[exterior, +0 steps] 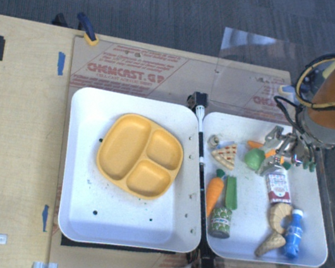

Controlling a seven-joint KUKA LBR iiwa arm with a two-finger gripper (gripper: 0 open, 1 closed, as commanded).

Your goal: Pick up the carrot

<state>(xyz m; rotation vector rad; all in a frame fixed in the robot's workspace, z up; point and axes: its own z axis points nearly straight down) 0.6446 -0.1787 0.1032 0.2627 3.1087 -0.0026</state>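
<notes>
One carrot (213, 193) in right bin (318, 243); one yellow tray (140, 155) left. My gripper (285, 152) above bin's far side, finger state unclear.

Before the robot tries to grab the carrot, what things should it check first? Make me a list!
1. Carrot in plain sight in the right bin: ok.
2. Gripper above the carrot: not ok; it hangs over the bin's far right part, near the green toy.
3. Gripper free of any load: cannot tell; its tips blur into the clutter.
4. Room around the carrot: not ok; a green stick lies alongside it, a jar sits by its tip, and the bin wall is on its other side.
5. Path to the carrot: cannot tell; the waffle and green toy lie between, so travel high.
</notes>
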